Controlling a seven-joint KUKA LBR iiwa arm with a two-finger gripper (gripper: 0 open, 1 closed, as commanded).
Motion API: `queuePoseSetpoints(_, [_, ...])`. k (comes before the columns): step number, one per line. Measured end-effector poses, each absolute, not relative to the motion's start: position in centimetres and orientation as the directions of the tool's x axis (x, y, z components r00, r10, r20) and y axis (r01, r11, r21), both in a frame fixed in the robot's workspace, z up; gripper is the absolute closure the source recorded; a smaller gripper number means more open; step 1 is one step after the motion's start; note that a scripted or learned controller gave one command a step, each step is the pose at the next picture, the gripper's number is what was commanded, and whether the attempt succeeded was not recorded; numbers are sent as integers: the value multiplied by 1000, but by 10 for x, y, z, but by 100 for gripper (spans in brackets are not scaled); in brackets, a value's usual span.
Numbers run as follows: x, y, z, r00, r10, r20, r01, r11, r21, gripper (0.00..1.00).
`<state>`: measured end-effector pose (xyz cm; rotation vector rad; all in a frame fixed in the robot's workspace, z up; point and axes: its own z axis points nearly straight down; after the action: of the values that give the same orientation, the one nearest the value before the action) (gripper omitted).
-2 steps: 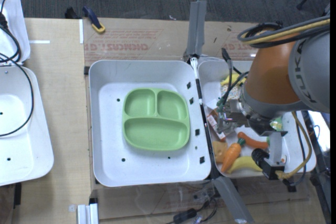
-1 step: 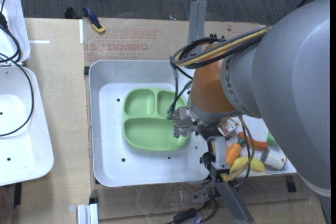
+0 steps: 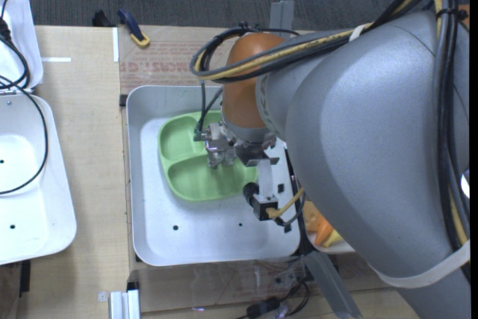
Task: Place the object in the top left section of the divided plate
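end effector (image 3: 217,153) over green divided plate (image 3: 196,160), grip state can't tell. orange object (image 3: 323,229) bin corner, probably light, pinch middle.

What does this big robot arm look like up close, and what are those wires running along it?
The arm is bulky, rounded and smooth grey, with an orange band above the wrist. Black and yellowish cables run along its outside and loop near the band. At its end sits the tool, a small block of silver metal and black parts, with a white bracket beside it.
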<state>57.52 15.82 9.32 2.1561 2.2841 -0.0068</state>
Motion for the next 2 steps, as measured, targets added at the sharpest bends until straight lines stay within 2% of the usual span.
queuePoseSetpoints(1, [627, 213, 293, 97, 995, -4, 995, -97, -1, 100])
queuePoseSetpoints(2, [580, 228, 321, 37, 999, -4, 999, -37, -2, 100])
